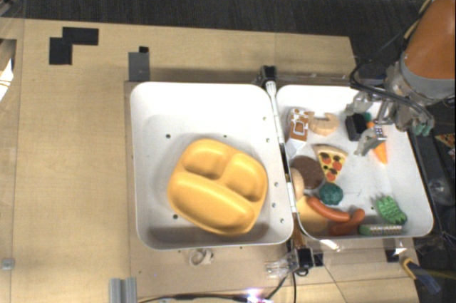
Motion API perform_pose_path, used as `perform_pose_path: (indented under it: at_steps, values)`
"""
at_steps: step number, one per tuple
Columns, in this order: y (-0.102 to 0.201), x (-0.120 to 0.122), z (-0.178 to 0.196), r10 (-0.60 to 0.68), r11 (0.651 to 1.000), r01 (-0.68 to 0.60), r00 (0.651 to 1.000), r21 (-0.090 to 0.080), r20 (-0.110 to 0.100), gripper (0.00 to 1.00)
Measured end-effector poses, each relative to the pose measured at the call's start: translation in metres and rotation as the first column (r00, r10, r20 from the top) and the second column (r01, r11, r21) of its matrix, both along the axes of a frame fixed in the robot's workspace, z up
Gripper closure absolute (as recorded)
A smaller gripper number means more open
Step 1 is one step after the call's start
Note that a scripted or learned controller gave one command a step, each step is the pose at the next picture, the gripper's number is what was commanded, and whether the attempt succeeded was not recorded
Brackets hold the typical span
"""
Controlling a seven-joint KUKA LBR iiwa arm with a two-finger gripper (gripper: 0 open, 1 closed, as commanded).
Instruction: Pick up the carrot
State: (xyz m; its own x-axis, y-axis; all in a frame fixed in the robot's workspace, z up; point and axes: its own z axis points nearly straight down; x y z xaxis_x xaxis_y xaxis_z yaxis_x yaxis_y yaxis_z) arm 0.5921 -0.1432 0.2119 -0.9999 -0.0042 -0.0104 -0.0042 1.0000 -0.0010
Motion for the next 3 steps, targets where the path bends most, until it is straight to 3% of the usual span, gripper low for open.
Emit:
perform_pose_path:
  at_steps: [1,2,3]
  values:
    - [-0.039,0.008,-0.12,0.131,0.991,-0.131,0.991,-0.004,0.006,0.0]
    - [-0.036,0.012,-0.107,0.139,0.99,-0.139,0.99,-0.005,0.015,1.0]
    - [-0.035,0.012,-0.107,0.14,0.99,-0.139,0.99,-0.005,0.015,0.0]
